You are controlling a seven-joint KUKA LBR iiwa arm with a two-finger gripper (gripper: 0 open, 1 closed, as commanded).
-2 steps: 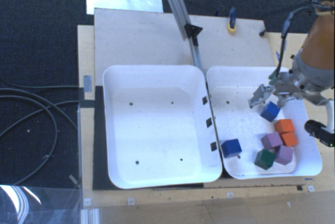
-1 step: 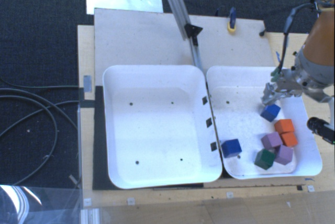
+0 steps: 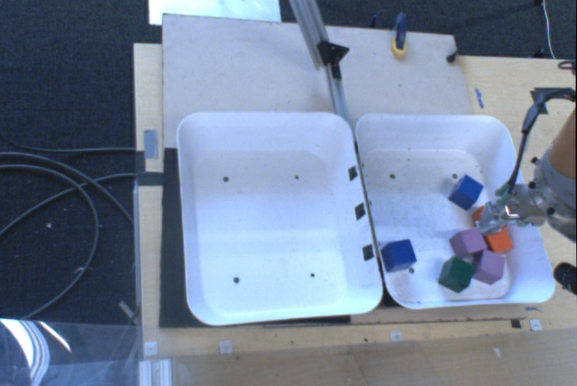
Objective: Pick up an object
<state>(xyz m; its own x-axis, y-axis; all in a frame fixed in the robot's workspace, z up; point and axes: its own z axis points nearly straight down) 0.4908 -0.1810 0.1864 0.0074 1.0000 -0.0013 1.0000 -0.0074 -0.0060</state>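
Camera view, from above and at a slant. My claw [image 3: 495, 215] sits low over the right-hand shallow white plastic bin [image 3: 424, 133], close to its right wall, reaching in from the right edge of the view. Whether it is released or clenched I cannot tell; the metal tip is small and blurred against the blocks behind it.

The candidate objects all lie in this bin. An orange block [image 3: 499, 241] rests just beside and below my tip, partly covered by it. A pale purple cube [image 3: 468, 242] touches the orange one on its left, a second purple cube [image 3: 489, 267] sits below, and a dark green cube [image 3: 456, 273] adjoins both. A blue cube [image 3: 466, 192] stands a little apart toward the bin's centre, and another blue cube [image 3: 398, 254] lies near the bin's left wall. The left-hand white bin [image 3: 194, 195] holds no blocks.

I judge the step in hand to be the approach to the orange block. To do it well, I should centre over one block alone, since its neighbours crowd it; descend straight; close across two free faces; and lift vertically, keeping off the bin wall. The lone blue cube would be the easier target.
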